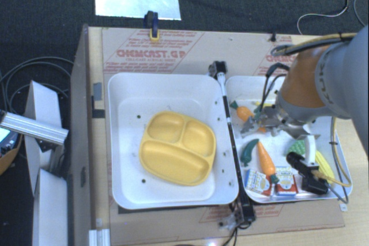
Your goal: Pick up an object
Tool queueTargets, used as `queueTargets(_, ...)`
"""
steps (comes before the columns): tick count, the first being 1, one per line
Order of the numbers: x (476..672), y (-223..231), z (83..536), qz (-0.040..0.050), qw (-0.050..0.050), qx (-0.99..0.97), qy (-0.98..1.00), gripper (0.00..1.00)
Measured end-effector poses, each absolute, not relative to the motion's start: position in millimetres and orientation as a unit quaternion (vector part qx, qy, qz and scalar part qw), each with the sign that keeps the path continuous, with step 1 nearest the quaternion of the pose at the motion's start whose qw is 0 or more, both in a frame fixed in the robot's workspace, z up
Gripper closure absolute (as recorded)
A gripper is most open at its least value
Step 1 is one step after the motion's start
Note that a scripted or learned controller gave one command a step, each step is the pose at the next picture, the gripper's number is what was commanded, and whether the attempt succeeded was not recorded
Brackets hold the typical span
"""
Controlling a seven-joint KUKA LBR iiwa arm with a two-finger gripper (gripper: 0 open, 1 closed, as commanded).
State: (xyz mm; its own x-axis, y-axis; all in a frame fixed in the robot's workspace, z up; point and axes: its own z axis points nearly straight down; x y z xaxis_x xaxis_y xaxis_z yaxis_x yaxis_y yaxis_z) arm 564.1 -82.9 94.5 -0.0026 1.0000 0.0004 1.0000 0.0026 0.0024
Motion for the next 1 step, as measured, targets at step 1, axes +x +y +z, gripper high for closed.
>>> queueTargets(1,529.7,-84.4,83.5,-0.0006,-0.001,0.707,0.707,0.0)
